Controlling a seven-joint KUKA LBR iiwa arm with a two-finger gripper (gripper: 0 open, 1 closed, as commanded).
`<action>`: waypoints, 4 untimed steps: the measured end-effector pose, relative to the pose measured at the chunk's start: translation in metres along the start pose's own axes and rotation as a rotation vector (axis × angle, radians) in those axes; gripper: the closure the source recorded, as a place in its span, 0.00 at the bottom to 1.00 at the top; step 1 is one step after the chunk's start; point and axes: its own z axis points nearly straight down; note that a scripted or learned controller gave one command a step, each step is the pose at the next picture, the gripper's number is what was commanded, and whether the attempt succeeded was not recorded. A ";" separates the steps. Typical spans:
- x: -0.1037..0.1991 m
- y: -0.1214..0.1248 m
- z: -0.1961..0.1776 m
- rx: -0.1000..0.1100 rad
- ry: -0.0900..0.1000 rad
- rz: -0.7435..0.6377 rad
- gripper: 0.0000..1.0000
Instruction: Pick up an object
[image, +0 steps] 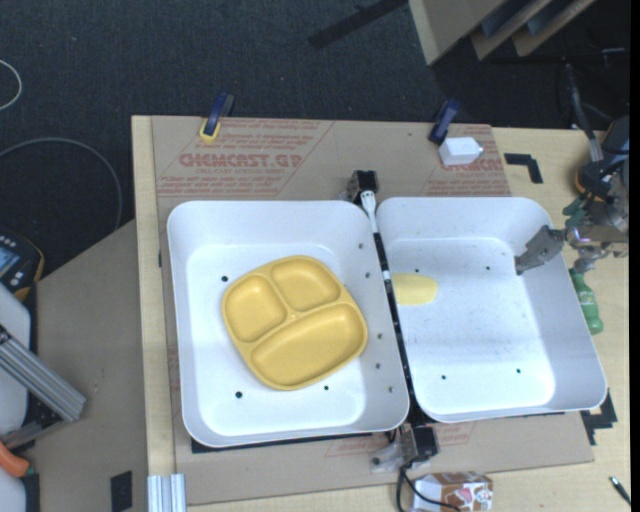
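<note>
A yellow divided plate (293, 321) lies flat in the left bin (190, 250), filling much of its middle. A small pale yellow object (414, 289) rests in the right bin (540, 385), close against its left wall. My gripper (538, 250) hangs over the upper right corner of the right bin, well to the right of the small yellow object and apart from it. Nothing shows held in the gripper. The arm behind it runs off the right edge of the view.
A green object (588, 303) lies along the right bin's right rim, just below the gripper. A small white block (460, 151) sits on the cardboard behind the bins. Clamps and cables lie around the bench edges.
</note>
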 end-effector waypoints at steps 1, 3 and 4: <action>0.076 -0.036 -0.124 -0.016 0.000 -0.009 0.00; 0.125 -0.051 -0.271 -0.006 -0.002 -0.002 1.00; 0.238 -0.053 -0.191 0.010 0.001 -0.013 1.00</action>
